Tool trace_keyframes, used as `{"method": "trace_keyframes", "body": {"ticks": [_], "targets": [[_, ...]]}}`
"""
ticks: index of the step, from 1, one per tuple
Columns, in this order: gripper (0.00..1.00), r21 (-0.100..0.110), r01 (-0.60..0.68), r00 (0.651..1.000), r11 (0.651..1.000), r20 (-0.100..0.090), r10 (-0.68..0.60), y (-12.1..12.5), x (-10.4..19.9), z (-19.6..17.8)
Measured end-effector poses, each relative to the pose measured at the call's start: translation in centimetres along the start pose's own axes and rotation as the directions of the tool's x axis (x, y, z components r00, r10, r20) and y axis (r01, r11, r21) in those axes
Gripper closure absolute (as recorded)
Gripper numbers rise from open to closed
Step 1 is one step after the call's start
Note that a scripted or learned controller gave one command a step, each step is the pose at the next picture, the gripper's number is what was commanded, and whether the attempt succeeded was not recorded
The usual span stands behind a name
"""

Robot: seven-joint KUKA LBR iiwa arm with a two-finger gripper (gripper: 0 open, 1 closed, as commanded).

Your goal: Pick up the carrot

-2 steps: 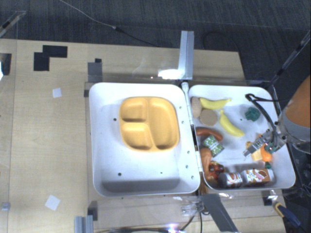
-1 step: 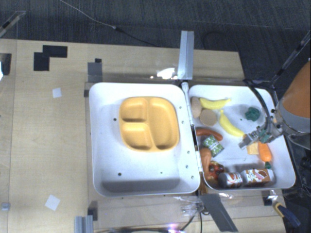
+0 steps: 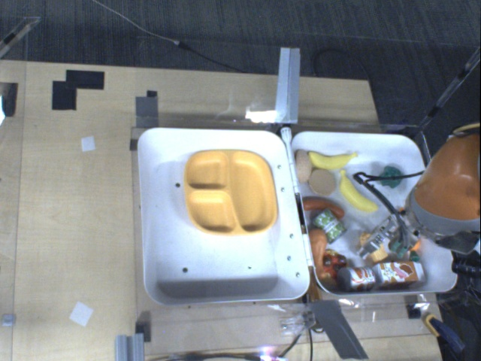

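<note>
We look down on a pale wooden bench (image 3: 68, 224) bearing two shallow white bins. The left bin (image 3: 161, 201) holds a yellow sectioned plastic tray (image 3: 229, 190). The right bin (image 3: 409, 145) is crowded, and the small orange carrot (image 3: 318, 244) lies against its left wall, toward the near end, between a red sausage-like piece (image 3: 323, 204) and dark packets (image 3: 338, 265). We judge it a light, stiff, smooth toy, best pinched across its thicker middle. The wall beside it leaves little finger room. The gripper (image 3: 391, 235) hovers right of it; whether it is open we cannot tell.
</note>
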State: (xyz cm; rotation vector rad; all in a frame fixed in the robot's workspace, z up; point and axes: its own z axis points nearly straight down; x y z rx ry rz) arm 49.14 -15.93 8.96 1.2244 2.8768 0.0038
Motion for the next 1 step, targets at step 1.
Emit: {"method": "trace_keyframes", "body": {"ticks": [1], "targets": [[1.0, 0.002, -0.126, 0.992, 0.992, 0.0, 0.126, -2.87, -3.01, -10.85]]}}
